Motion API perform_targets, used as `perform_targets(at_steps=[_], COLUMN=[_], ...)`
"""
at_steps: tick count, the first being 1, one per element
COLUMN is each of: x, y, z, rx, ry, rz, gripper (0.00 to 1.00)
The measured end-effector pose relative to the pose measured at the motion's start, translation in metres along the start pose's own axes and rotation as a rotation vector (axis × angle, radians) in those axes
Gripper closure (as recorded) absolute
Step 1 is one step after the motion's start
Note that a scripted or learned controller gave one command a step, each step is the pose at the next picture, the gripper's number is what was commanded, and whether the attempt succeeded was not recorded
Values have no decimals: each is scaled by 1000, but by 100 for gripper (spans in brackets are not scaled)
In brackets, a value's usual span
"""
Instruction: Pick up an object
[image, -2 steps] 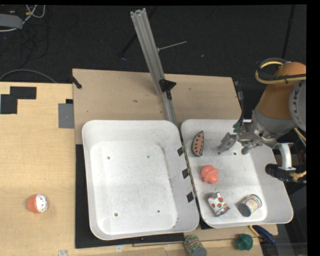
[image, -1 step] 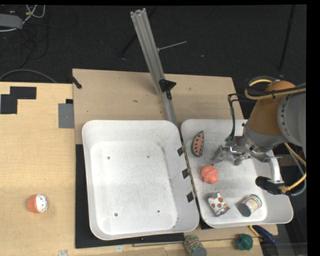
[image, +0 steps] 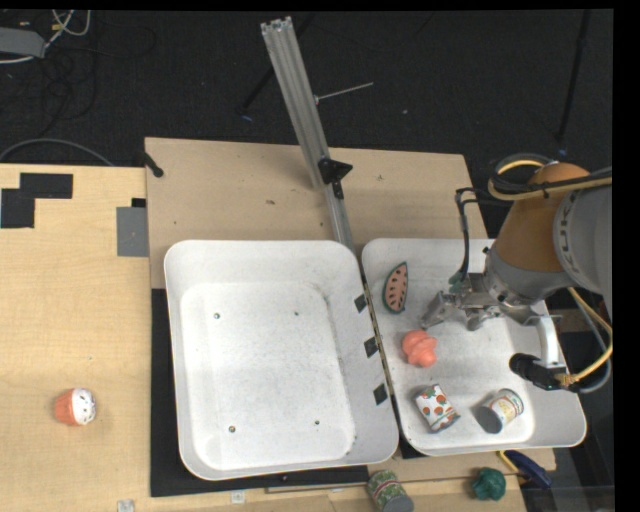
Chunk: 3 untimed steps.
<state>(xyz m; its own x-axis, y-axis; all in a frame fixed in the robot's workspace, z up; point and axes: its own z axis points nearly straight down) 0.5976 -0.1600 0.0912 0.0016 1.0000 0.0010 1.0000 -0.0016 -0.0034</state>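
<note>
The right bin holds a watermelon-slice toy at its far left, a pink-orange lumpy toy in the middle, a white box with red spots near the front, and a small can lying on its side. My gripper hangs over the right bin's middle, to the right of the watermelon slice and just up and right of the pink toy. Its fingers point left and stand a little apart, with nothing between them.
The left bin sits beside the right one. An aluminium rail runs from the top down to the bins' junction. A small red-and-white doll lies on the wooden bench at left. A green toy and a dark can lie in front of the bins.
</note>
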Motion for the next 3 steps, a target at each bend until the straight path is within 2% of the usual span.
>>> perform_targets(at_steps=[1,2,3], x=[-1,4,6], y=[0,1,-8], z=[-10,-54,-107], rx=[1,-5,-6], ry=[1,-1,-1], rz=[2,-3,-2], gripper=[100,100,100])
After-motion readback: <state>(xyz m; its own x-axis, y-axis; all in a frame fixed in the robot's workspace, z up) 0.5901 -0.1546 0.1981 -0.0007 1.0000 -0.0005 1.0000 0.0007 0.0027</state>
